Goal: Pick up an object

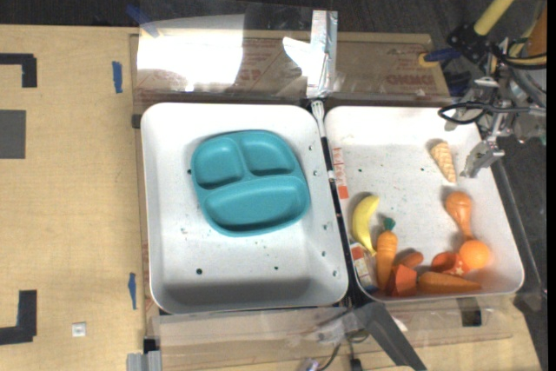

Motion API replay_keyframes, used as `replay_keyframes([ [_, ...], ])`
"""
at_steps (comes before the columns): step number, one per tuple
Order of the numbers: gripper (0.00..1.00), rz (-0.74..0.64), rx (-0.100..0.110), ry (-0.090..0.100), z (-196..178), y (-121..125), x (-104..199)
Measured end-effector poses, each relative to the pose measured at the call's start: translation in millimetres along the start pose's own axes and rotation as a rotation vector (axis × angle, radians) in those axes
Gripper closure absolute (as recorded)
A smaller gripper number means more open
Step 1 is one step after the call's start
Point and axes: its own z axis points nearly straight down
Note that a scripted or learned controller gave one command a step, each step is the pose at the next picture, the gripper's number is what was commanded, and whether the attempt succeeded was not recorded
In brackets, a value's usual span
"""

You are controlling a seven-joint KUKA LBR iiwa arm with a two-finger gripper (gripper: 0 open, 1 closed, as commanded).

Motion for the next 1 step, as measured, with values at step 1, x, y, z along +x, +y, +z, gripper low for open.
replay_keyframes([
  [1,0.00,-0.065,0.001,-0.003,126.6,-19.2,22.5],
])
